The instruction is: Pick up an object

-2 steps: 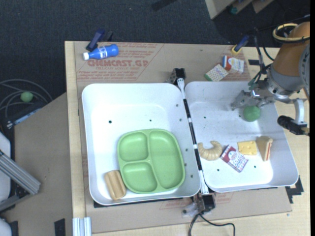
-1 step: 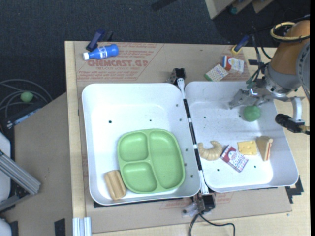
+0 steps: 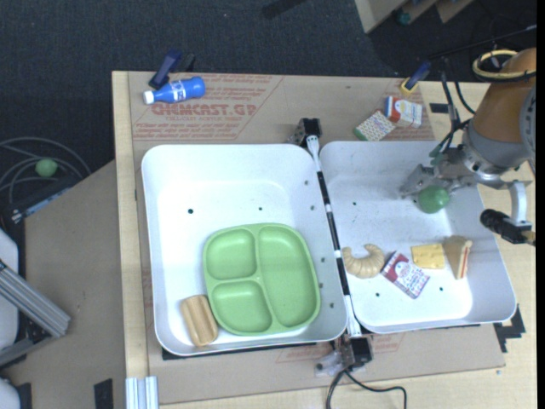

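claw (image 3: pixel 428 187) upper right, low over green ball (image 3: pixel 433 199) to grab it | grip: cannot tell, view poor

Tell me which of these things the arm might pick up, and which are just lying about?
Part of the job, in the right bin:
green ball at the gripper
croissant
red packet
cheese wedge
sandwich slice

Also pickable, in the left bin:
green divided plate
bread piece

Lying about on the bench:
blue bottle
small cartons
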Tool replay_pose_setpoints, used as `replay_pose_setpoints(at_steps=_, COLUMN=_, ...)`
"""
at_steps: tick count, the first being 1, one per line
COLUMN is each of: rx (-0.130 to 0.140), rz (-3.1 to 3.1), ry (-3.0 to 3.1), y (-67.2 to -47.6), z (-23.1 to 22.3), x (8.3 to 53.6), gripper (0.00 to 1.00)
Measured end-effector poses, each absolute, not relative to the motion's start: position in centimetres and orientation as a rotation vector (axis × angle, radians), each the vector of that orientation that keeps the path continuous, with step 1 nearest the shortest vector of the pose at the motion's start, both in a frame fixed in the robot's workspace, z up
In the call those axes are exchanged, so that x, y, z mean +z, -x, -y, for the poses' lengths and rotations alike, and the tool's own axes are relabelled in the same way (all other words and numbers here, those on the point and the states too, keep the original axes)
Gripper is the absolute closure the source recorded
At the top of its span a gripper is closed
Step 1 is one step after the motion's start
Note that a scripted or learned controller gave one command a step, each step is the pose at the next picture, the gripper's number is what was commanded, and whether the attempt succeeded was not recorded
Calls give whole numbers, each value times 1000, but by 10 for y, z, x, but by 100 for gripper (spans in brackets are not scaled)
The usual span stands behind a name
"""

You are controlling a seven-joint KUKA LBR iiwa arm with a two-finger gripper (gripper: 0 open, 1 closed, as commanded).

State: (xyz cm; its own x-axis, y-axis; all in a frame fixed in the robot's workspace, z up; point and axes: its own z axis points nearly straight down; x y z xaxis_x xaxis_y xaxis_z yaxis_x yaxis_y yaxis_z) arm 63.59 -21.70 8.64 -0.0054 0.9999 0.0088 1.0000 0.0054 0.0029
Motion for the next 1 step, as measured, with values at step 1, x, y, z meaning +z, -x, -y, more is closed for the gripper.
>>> replay_pose_setpoints(at_steps=1, rx=-6, rz=2227, ry=2219, y=-635, z=220, x=96, gripper=100)
